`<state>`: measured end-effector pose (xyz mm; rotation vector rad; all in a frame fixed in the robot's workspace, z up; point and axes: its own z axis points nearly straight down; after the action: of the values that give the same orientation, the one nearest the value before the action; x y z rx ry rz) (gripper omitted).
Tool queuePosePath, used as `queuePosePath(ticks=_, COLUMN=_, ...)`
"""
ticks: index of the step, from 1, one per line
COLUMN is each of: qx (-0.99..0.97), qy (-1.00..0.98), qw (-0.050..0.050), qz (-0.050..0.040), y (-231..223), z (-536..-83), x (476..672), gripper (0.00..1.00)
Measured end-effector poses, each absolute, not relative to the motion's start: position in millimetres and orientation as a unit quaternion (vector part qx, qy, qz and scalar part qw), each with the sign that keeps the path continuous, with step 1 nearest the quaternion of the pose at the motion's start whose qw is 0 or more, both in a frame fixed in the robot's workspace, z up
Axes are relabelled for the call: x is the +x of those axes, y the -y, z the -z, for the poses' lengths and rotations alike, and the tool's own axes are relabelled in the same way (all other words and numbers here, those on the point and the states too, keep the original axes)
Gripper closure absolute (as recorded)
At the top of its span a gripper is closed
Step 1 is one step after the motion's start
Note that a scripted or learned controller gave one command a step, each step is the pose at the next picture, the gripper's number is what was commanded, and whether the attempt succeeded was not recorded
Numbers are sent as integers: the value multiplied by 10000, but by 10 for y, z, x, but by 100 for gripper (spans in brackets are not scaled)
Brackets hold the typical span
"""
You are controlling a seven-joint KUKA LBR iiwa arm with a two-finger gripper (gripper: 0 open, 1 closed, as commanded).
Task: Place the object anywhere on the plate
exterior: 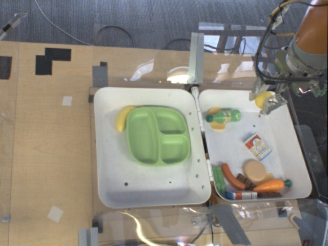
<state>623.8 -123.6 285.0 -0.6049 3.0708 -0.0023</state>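
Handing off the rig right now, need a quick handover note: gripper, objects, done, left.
Gripper: over the top right corner of the right bin, shut on a yellow object that shows between its fingers.
Green divided plate: in the left bin, nothing in its compartments. A banana lies beside its left edge, on the bin floor.
Right bin holds a green bottle, a small card box, a brown round piece, a carrot, a sausage.
Done: the yellow object looks picked.
Left: carry it across to the left bin and set it on the plate.
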Motion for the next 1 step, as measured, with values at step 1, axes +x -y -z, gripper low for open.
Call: queuePosePath(ticks=1, qx=-2955, qy=-9553, qw=27, qz=-8, y=639, z=-1915, x=5996, gripper=100)
